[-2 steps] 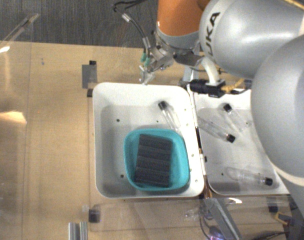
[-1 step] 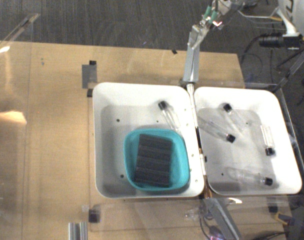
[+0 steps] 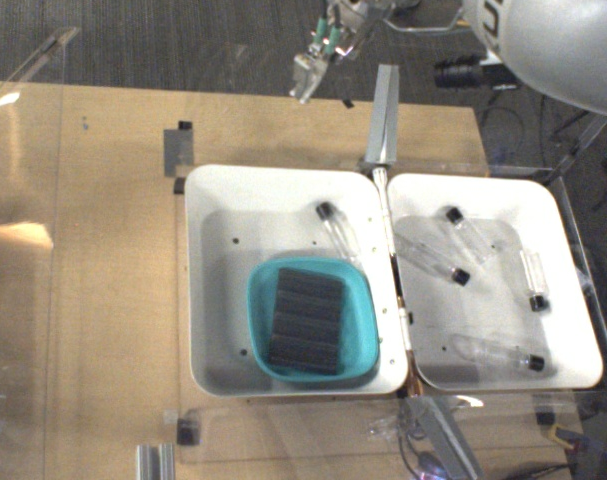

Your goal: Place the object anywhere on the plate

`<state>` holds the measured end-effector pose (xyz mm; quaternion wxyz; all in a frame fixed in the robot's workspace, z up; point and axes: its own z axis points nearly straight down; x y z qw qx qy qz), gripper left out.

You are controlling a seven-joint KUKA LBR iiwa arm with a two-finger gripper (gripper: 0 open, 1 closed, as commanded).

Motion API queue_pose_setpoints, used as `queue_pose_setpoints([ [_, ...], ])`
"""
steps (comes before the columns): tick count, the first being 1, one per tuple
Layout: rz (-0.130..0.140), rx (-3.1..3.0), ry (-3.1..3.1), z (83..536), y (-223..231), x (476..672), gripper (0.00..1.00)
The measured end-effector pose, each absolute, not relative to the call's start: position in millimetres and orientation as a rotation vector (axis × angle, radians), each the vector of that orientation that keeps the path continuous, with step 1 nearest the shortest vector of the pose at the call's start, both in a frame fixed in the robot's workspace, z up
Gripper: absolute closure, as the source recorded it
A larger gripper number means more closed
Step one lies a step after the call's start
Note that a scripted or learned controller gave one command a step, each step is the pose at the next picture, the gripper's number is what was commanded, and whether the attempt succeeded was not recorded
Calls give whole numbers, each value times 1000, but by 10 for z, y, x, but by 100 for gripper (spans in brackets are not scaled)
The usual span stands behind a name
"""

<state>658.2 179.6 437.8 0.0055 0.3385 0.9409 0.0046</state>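
Note:
A teal square plate [image 3: 359, 313] sits in the front part of the left bin [image 3: 211, 268]. A dark ribbed block [image 3: 306, 320] lies flat on the plate, roughly centred and slightly turned. A clear tube with a black cap [image 3: 335, 226] lies in the same bin, just behind the plate's far right corner and off the plate. My gripper [image 3: 305, 83] hangs high at the top of the camera view, beyond the far rim of the left bin and well away from the plate. Nothing can be seen hanging under it.
The right bin [image 3: 568, 268] holds several clear tubes with black caps, such as one near its middle [image 3: 438, 264] and one at the front [image 3: 498, 353]. A grey upright post [image 3: 383, 118] stands behind the divide between the bins. The arm's large body [image 3: 543, 23] fills the top right.

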Motion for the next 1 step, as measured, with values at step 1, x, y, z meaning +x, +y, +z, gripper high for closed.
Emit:
queue_pose_setpoints([
  [1,14,1078,2939,4374,2253,6622,100],
])
